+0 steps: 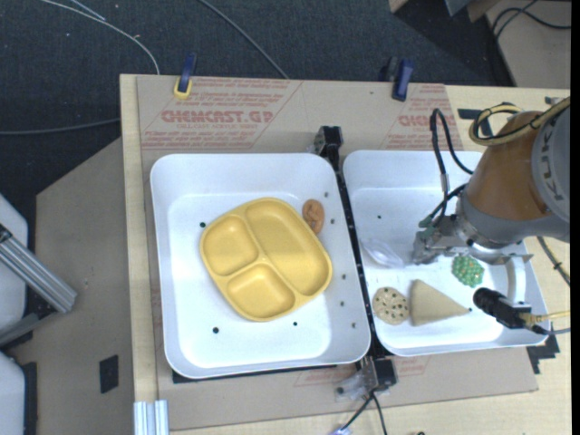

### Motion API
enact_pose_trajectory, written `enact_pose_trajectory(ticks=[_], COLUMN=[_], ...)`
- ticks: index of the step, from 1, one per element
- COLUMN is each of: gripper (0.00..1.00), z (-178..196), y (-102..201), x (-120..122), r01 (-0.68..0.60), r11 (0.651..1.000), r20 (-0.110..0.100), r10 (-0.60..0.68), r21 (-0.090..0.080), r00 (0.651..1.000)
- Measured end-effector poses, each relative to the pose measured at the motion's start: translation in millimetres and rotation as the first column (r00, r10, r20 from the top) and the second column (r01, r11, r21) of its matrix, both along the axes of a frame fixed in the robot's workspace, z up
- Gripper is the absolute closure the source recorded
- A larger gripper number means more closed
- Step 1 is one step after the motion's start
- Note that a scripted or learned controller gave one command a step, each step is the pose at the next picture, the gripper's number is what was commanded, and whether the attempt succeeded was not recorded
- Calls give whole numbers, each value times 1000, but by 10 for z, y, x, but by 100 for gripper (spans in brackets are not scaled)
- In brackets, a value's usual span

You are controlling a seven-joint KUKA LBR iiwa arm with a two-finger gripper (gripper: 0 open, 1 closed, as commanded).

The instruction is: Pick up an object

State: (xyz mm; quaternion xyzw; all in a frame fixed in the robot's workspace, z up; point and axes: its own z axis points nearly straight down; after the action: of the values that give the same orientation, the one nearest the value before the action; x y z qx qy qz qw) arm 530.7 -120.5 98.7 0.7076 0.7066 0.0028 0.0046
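In the right bin (399,184) lie a round chocolate-chip cookie (391,304), a tan wedge-shaped piece (439,304) and a small green knobbly object (468,270). A faint clear item (382,255) lies near the bin's left wall. My gripper (426,246) hangs low over the middle of the right bin, just left of the green object and above the wedge. The grey and orange arm (507,184) covers the bin's right part. I see nothing held in the gripper.
The left bin (181,243) holds a yellow three-compartment plate (265,257) and a small brown oval object (313,213) beside its upper right rim. A black divider clamp (329,140) sits between the bins. Cables (494,120) trail at the right.
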Motion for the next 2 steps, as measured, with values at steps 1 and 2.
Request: enact_pose_trajectory(ticks=[1, 2], gripper=[100, 100], z=[565, 1173], y=[47, 96], x=[101, 176], r01=[-3, -3], r11=[1000, 1000], r20=[-5, -3], r10=[3, 3], r21=[1, 1], r00=[1000, 1000])
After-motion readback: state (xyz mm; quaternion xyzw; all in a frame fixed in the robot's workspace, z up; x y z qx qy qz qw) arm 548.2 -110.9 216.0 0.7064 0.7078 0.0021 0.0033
